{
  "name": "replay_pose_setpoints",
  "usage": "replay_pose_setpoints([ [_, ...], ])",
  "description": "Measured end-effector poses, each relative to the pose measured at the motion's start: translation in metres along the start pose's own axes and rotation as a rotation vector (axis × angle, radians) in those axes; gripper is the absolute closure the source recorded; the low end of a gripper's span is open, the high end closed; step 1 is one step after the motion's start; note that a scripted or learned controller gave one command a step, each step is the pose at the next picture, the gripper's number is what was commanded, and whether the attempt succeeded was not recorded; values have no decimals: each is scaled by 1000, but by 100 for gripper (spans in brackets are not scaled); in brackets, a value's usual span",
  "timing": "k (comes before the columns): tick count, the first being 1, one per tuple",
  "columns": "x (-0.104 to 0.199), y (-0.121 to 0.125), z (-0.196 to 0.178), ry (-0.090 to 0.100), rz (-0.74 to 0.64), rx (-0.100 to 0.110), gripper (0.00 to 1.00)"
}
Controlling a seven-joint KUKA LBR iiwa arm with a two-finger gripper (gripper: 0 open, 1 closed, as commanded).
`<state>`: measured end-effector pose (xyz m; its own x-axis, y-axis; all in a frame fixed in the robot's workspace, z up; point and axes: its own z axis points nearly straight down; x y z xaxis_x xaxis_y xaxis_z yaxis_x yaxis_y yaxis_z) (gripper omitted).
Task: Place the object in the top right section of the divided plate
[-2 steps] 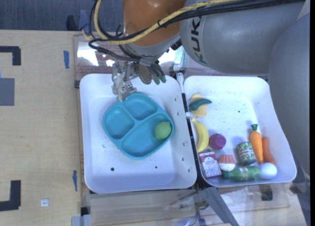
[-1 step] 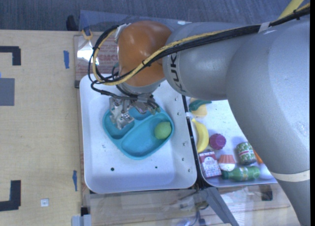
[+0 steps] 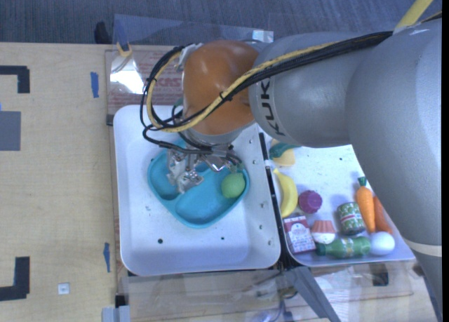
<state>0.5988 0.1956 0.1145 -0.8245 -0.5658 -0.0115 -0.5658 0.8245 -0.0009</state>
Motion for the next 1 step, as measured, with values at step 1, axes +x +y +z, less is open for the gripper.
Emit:
replay_pose_setpoints([
  [1, -50, 2, -159, -9, -242, 3, 100],
])
